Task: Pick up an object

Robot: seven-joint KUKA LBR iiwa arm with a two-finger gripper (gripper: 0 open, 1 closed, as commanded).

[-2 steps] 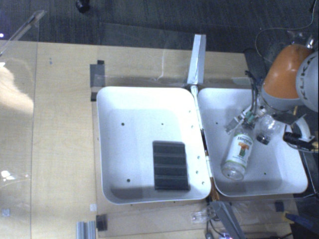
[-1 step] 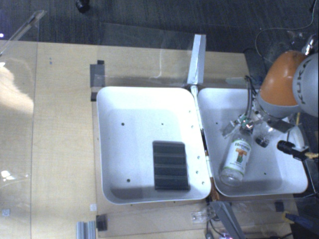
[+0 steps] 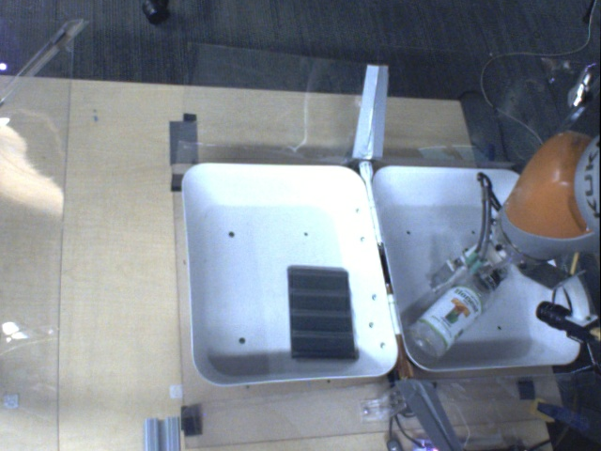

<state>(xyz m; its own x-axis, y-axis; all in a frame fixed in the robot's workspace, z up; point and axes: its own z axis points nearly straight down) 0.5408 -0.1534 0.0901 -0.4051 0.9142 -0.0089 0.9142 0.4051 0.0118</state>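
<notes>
A pale bottle (image 3: 449, 316) with a green and orange label lies tilted in the right bin (image 3: 413, 214), its base toward the bin's front left corner. My gripper (image 3: 472, 265) hangs just above the bottle's upper end, under the grey arm with its orange band (image 3: 552, 191). Whether it touches the bottle cannot be made out. A black ribbed rectangular block (image 3: 321, 313) lies flat in the left bin (image 3: 244, 205), near its front right.
The two white bins share a raised middle wall (image 3: 380, 252). Cables (image 3: 485, 205) trail from the wrist over the right bin. A metal bracket (image 3: 370, 111) stands behind the bins, on the wooden bench (image 3: 103, 252).
</notes>
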